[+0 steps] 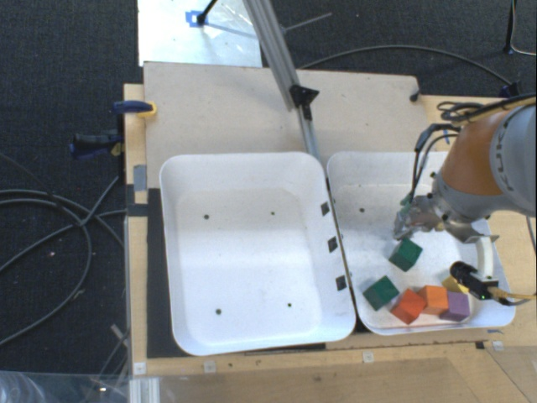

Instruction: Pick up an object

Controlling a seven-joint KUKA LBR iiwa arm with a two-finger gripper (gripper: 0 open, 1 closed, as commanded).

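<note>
On the worktop (pixel 252 112), the right bin (pixel 369 183) holds the blocks; the hand (pixel 411 225) hangs just above a tilted green cube (pixel 406 254), which lies directly toward the near rim from it, untouched; its grip I cannot tell

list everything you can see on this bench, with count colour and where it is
bins: 2, white, side by side on the bench
green blocks: 2, in the right bin, one right by the gripper, the other nearer the front edge
red-orange block: 1, front of the right bin
orange block: 1, beside the red-orange one
purple block: 1, front right corner of the right bin
board: 1, beige, under and behind the bins
clamp: 1, blue and yellow, left rear edge of the bench
metal pole: 1, grey, slanting down between the bins
arm: 1, grey and orange, from the right
gripper: 1, over the right bin
</note>
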